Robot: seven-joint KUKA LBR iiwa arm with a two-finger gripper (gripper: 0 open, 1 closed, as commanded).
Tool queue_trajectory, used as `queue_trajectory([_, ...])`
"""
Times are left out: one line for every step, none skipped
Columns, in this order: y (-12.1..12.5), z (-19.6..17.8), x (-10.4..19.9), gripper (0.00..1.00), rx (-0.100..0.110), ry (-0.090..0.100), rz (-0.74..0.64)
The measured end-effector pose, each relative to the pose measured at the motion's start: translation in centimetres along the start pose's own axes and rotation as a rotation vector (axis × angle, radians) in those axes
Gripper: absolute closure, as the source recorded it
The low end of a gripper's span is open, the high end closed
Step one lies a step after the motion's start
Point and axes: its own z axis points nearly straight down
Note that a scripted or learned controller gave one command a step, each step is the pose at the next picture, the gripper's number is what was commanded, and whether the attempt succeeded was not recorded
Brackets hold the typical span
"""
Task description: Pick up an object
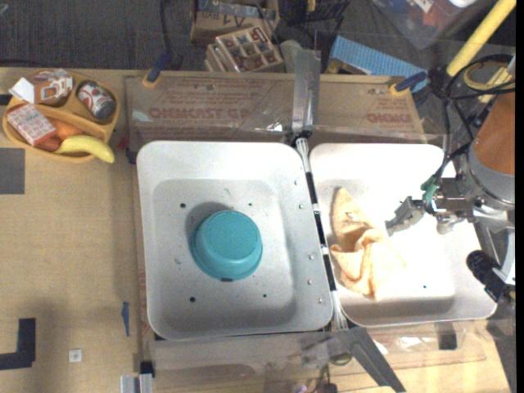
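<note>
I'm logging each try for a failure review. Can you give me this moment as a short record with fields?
left bin: teal bowl, upside down, near the middle
right bin: crumpled yellow cloth against its left wall
gripper: over the right bin, just right of the cloth
held: nothing seen between the fingers
outside bins: tray of toy food at the bench's far left

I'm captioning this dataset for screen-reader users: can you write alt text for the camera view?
Seen from above, a grey robot arm's gripper hangs over the right white bin, beside a crumpled yellow-orange cloth lying against that bin's left side. The left white bin holds an upturned teal bowl. A yellow tray of toy food sits on the bench at far left.
</note>
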Motion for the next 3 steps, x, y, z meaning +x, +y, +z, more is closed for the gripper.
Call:
queue_trajectory([2.8,8.5,2.1,0.00,0.001,0.000,0.086])
queue_trajectory([3.5,12.0,-0.1,0.00,0.001,0.000,-0.026])
queue_trajectory([9.4,18.0,-0.4,0.00,-0.009,-0.002,-0.103])
